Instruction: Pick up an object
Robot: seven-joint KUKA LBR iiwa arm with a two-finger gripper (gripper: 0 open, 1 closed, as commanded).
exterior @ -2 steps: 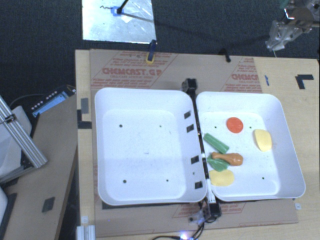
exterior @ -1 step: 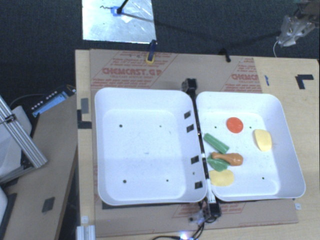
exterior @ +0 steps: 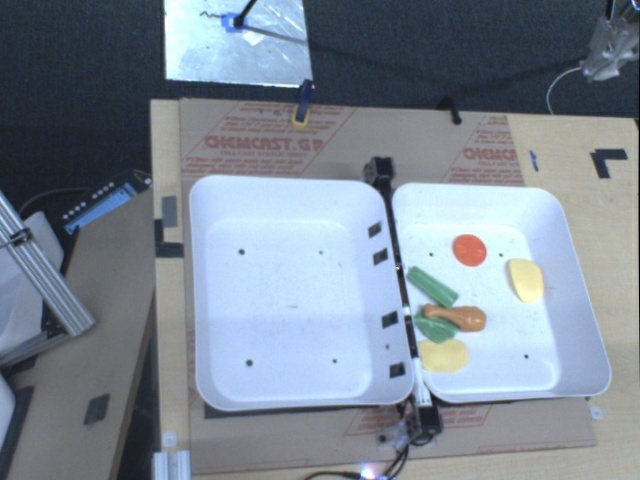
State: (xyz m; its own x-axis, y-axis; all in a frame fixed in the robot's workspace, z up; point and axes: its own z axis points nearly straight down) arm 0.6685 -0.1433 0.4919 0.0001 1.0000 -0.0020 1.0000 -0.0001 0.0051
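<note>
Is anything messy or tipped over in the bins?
Nothing looks spilled or broken. In the right bin, the green piece, brown piece and a yellow piece are bunched together by the left wall, touching or overlapping.

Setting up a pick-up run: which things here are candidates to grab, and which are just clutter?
Candidates, in the right bin:
red disc
yellow oval
green strip
brown drumstick
yellow disc

Clutter:
left bin
foil sheet
cardboard
</note>
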